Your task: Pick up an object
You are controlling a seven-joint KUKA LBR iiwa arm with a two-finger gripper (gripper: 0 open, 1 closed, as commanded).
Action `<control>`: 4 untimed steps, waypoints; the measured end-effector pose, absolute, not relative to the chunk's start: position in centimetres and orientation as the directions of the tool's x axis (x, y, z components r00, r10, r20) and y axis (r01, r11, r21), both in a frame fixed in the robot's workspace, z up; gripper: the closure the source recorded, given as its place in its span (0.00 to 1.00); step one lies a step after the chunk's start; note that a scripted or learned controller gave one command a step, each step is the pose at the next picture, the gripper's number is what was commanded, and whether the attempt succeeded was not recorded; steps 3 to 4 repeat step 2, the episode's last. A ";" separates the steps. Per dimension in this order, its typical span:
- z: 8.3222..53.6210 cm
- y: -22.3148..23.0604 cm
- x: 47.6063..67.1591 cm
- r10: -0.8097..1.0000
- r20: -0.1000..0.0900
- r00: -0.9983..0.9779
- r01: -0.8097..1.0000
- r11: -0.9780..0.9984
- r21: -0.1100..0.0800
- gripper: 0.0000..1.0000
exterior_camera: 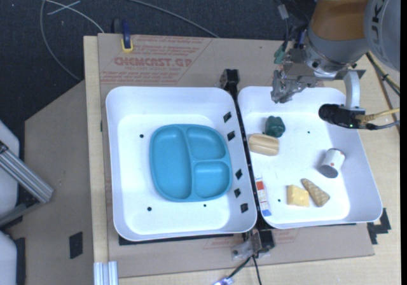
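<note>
gripper (pixel 282 95) above the right bin's (pixel 362 214) far-left corner, fingers close together, gripping nothing; cannot tell whether they touch | dark green object (pixel 275 126) just below it, apart; tan roll (pixel 263 144) beside; white cup (pixel 331 163), yellow block (pixel 297 196), brown cone (pixel 316 192) nearer | left bin (pixel 121 150) holds blue divided plate (pixel 189 161)

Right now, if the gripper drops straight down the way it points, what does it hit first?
Probably bare floor of the right white bin near its far edge. The gripper hangs just beyond the small dark green lump, so it may clip that; depth is unclear.
</note>
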State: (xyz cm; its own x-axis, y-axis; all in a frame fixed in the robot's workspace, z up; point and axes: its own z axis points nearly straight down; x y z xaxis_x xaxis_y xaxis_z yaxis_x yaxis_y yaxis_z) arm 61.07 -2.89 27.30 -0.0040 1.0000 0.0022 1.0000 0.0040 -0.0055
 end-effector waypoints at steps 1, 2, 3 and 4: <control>27.1 1.3 58.4 1.000 0.002 -0.004 1.000 0.004 -0.004 1.00; 24.6 5.4 55.5 1.000 0.001 -0.001 1.000 0.001 -0.005 1.00; 24.6 5.4 55.5 1.000 0.001 -0.001 1.000 0.001 -0.005 1.00; 24.6 5.4 55.5 1.000 0.001 -0.001 1.000 0.001 -0.005 1.00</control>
